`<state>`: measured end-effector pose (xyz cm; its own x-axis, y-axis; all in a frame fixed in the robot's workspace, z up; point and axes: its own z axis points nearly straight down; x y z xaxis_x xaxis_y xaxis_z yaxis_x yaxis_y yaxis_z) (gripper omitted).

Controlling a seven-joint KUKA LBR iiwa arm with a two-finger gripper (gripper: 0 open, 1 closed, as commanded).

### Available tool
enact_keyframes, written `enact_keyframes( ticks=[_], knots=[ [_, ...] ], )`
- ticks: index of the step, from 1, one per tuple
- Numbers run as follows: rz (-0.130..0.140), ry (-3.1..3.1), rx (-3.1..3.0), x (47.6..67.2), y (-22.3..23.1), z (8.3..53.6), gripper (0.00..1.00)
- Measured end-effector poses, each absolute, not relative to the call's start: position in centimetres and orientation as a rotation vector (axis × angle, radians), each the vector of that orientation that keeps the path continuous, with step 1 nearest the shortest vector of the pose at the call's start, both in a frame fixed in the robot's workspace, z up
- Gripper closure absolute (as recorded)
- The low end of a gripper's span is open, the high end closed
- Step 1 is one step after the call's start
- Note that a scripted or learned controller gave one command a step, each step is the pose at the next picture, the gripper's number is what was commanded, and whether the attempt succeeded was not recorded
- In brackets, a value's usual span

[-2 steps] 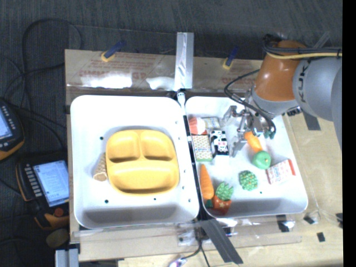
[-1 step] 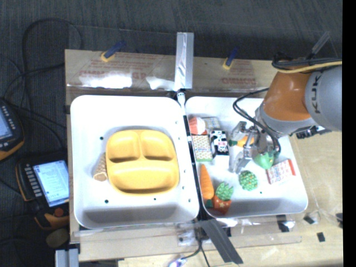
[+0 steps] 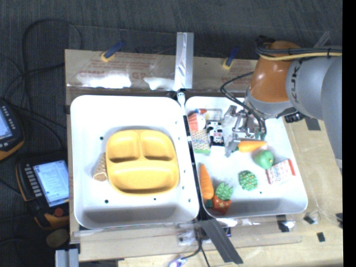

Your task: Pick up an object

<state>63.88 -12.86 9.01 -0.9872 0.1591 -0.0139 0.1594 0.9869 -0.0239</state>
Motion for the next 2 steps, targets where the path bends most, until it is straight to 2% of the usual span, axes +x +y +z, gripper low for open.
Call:
enact_keyframes(
  ticks=[1,2],
  knots=[
    [-0.007,3.127,0.146,56.3,-16.9,9.0,0.00],
    [-0.013,3.122,0.144,56.5,-16.9,10.1,1.00]
  ],
)
